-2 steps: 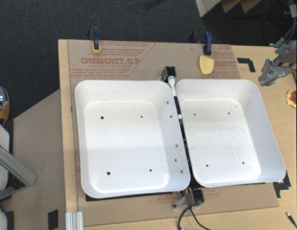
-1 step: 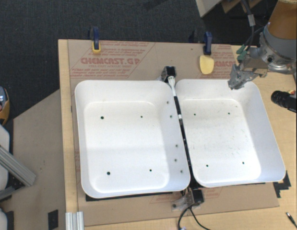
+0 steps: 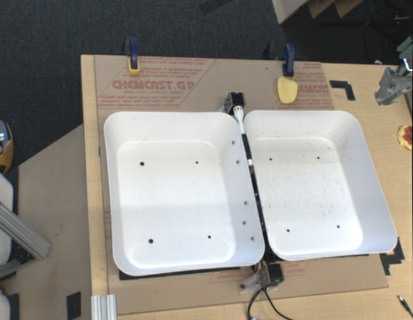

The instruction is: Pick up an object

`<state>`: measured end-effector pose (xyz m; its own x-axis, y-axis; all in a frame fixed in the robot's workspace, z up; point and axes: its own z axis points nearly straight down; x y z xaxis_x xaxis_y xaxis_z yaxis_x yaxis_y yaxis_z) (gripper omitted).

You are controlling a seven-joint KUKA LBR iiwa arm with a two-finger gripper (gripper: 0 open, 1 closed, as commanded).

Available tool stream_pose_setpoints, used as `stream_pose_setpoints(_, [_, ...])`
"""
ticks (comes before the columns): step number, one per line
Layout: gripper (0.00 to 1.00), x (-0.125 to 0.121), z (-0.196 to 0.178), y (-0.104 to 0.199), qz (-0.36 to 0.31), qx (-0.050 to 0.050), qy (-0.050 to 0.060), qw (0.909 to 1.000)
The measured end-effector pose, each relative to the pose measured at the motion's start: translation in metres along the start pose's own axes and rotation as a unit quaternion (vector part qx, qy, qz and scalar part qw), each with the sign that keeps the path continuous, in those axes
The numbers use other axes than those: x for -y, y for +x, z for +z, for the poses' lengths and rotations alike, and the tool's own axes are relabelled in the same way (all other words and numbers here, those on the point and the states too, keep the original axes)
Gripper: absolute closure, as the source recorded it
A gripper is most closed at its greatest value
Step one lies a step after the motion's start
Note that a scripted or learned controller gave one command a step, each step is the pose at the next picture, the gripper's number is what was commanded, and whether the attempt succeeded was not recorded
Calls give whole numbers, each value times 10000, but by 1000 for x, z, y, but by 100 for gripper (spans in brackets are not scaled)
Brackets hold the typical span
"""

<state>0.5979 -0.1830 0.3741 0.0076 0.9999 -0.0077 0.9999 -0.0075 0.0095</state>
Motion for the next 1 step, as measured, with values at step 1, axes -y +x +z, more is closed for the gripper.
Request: stream_pose_setpoints(1, [100, -36, 53, 45, -62, -52, 73, 9999])
